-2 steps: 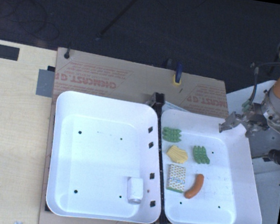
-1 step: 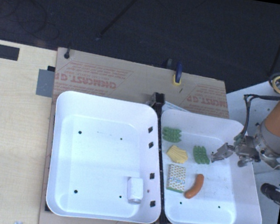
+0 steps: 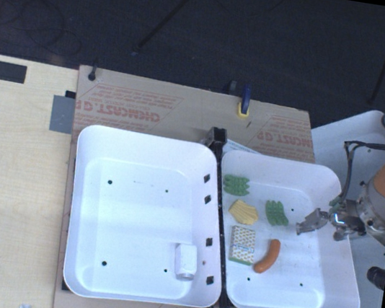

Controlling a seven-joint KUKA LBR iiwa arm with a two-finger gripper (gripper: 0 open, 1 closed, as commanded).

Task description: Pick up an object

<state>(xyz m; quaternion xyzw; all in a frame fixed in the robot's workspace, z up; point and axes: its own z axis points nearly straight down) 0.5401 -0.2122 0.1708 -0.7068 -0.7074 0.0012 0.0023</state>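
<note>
Grey metal wrist (image 3: pixel 368 216) (orange band above), black cables (image 3: pixel 349 168) looping

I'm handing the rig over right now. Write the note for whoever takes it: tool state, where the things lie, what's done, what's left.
Tool: over the right bin's right side, holding nothing; whether it is open or shut is unclear.
Right bin: two green pieces, one upper left and one mid; yellow piece; patterned block; orange sausage, all lying left of the tool.
Left bin: one white object near its lower right.
Done: no pick yet.
Left: choose an object, probably the nearer green piece, descend, grip, lift.
</note>
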